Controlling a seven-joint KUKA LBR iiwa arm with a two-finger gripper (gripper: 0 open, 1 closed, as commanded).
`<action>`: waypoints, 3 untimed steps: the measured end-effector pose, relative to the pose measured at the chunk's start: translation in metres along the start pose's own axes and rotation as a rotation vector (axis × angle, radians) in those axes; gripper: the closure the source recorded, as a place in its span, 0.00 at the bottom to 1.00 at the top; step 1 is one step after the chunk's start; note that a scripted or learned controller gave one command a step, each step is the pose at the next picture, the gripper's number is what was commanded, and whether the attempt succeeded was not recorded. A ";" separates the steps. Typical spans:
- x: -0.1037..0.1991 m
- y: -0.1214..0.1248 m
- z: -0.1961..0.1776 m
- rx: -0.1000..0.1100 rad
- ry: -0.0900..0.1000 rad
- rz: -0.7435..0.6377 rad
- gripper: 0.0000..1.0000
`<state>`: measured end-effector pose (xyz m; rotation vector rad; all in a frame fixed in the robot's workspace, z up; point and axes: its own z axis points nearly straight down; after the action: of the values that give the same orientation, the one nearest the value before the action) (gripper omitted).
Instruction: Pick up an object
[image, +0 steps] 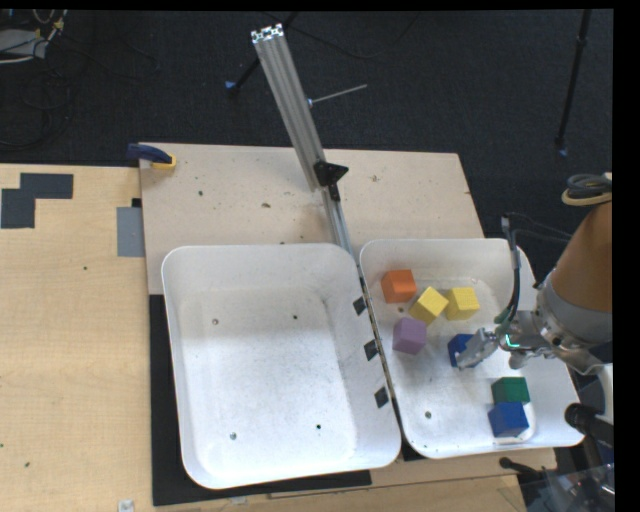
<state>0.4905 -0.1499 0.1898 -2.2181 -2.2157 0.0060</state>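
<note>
Item one: my jaws (478, 349), low in the right bin (440, 435), toward its 3 o'clock side. They sit against a small dark blue block (459, 350); whether they are open or closed on it I cannot tell.

Item two: orange cube (399, 285) at 11 o'clock in that bin.

Item three: two yellow cubes (447, 302) side by side near its centre, at about 12 o'clock from the dark blue block.

Item four: purple cube (409, 335), at 9 o'clock from my jaws.

Item five: green cube (512, 388) above a blue cube (508, 418), touching, at 5 o'clock in the bin.

Item six: left bin (200, 300), beside the right one on the bench (70, 330).
</note>
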 end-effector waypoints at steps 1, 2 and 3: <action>-0.001 0.001 -0.001 -0.004 -0.001 0.003 0.00; 0.000 0.001 0.063 0.002 0.001 0.000 0.00; 0.000 0.001 0.098 -0.005 0.000 0.001 0.00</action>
<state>0.4910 -0.1492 0.0917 -2.2219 -2.2167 0.0000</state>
